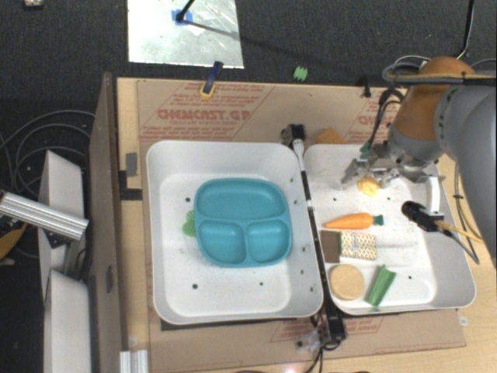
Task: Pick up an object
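Gripper (371, 176) seemingly around yellow object (369, 186).

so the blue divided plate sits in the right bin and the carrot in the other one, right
Not quite: the camera view shows the blue divided plate in the left bin. The carrot lies in the other one, the right bin.

Arm (458, 123) cut off at the frame's 3 o'clock edge; a green item (189, 224) lies mostly hidden under the blue tray (242, 221), at its 9 o'clock.
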Motion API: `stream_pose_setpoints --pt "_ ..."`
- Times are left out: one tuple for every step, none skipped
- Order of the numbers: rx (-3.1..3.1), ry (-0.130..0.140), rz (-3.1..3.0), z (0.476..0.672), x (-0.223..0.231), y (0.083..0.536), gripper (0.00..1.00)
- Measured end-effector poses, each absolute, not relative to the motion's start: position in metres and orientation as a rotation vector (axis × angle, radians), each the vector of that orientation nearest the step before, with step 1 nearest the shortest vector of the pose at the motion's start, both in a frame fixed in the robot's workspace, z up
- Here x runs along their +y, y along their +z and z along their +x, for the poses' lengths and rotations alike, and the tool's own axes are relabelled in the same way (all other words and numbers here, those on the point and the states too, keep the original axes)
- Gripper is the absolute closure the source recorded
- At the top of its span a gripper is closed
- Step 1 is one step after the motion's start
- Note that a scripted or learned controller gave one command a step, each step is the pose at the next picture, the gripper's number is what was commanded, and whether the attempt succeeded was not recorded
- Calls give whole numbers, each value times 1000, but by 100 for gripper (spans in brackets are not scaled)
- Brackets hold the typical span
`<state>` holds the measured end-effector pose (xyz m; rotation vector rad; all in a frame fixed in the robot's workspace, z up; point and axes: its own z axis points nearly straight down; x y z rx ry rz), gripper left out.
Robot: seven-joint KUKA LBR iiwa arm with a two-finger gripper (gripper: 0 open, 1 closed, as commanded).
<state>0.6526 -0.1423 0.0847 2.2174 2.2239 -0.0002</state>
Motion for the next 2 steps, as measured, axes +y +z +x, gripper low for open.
stream_pose_setpoints --pt "2231 -6 2220 653 -143 96 100" --pt "2222 6 2211 655 -143 97 0"
